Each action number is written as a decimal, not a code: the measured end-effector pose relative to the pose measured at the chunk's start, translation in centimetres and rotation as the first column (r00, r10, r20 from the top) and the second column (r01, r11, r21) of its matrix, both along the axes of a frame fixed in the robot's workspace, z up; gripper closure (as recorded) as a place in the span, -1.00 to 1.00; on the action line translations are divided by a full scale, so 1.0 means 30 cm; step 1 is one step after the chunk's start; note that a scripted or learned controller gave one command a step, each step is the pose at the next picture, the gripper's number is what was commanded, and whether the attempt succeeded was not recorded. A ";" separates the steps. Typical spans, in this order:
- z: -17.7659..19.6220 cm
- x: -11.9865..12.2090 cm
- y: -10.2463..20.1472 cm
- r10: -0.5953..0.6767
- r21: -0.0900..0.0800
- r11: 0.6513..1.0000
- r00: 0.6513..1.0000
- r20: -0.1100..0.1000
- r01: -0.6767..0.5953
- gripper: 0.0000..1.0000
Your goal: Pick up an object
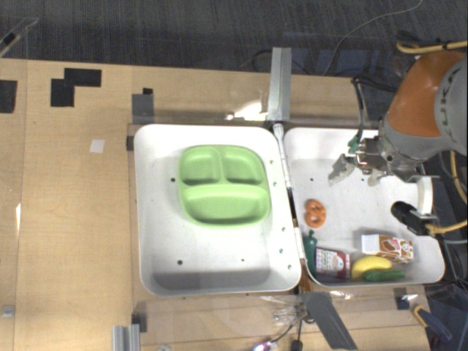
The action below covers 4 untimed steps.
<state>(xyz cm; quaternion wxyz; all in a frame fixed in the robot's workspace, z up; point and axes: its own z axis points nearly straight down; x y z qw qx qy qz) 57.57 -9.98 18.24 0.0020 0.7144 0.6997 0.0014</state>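
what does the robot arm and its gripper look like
The arm is bulky and rounded, grey with a broad orange band above the wrist. Its wrist narrows to a small metallic gripper with two thin grey fingers and a small green spot near its base. Black and yellow cables run beside the arm.

- One fixed camera, mounted above the bench (66,196), looking down at a slant.
- Far edge of the view takes in dark carpet floor (183,13); near edge cuts the bench front.
- Mid distance: both bins fit whole, left bin (157,269) near centre, right bin (344,145) toward the right.
- Arm (428,104) enters from the right, partly cropped.
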 end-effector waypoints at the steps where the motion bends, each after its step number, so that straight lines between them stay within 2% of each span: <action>1: -0.264 0.064 0.013 0.189 0.000 0.982 0.982 -0.002 -0.189 -1.00; 2: -0.132 0.114 0.020 0.278 -0.001 0.961 0.961 0.001 -0.278 -1.00; 3: 0.013 0.027 0.072 0.279 -0.001 0.960 0.960 0.001 -0.279 -1.00; 4: 0.030 -0.076 0.112 0.389 -0.001 0.921 0.921 0.000 -0.389 -1.00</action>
